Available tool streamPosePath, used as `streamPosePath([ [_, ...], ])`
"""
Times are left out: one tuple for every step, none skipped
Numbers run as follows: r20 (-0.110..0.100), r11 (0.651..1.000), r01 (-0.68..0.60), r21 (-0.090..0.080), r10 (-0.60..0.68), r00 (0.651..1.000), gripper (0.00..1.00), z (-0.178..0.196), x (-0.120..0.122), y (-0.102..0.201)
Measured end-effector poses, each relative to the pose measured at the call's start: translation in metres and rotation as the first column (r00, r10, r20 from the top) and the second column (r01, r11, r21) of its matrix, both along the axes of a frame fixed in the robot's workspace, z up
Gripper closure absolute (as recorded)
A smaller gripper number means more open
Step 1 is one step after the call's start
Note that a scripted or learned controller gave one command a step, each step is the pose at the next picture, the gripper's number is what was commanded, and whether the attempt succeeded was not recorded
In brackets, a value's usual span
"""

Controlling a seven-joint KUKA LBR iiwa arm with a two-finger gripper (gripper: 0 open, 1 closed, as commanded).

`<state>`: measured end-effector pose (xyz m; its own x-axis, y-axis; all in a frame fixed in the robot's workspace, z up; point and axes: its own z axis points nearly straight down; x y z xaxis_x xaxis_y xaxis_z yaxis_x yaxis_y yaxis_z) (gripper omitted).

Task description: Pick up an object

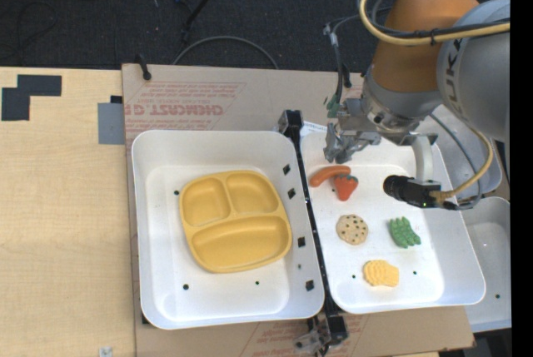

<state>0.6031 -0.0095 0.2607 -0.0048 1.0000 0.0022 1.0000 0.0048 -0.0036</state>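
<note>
Overhead, the arm [433, 39] reaches in from the right, and its gripper [340, 149] hangs at the far side of the right bin [466, 280], just above the orange sausage [328, 174]; nothing sits between its fingers, though whether they are spread or closed I cannot tell. Touching the sausage lies a red carrot [346, 186]. Nearer the front lie a cookie [352, 229], green beans [404, 232] and corn [381, 273]. A yellow tray [235, 220] lies in the left bin [154, 280].
</note>
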Motion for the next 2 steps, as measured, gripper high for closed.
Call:
streamPosePath([
  [0.000,1.000,-0.001,-0.001,0.001,1.000,1.00,-0.011,0.010,0.060],
  [-0.003,1.000,0.000,-0.002,0.000,1.000,1.00,-0.039,0.017,0.108],
])
